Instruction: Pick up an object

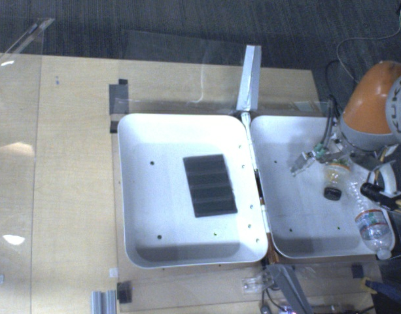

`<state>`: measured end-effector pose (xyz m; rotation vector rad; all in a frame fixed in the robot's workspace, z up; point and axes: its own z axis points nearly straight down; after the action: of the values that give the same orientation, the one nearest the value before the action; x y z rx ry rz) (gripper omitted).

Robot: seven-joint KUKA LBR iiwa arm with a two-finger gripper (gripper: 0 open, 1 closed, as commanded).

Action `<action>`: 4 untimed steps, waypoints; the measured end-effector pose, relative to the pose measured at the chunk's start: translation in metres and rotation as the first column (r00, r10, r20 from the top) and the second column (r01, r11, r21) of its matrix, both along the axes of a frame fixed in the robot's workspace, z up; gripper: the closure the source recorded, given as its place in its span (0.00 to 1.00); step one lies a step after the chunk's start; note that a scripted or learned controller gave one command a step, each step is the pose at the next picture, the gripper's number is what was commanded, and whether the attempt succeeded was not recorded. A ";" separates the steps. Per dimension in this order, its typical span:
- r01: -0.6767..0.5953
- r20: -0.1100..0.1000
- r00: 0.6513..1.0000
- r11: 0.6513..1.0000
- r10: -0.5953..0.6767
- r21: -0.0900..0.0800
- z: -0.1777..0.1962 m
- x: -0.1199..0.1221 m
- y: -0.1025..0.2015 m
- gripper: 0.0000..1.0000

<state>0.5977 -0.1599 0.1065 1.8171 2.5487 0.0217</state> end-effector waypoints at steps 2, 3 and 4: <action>-0.110 -0.034 0.993 0.994 0.110 0.015 -0.018 0.072 -0.034 0.00; -0.196 -0.007 0.981 0.981 0.195 -0.009 0.055 0.038 -0.044 0.00; -0.199 0.001 0.980 0.980 0.199 -0.011 0.068 0.040 -0.043 1.00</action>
<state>0.6381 -0.2030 0.1741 1.5498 2.7118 0.0109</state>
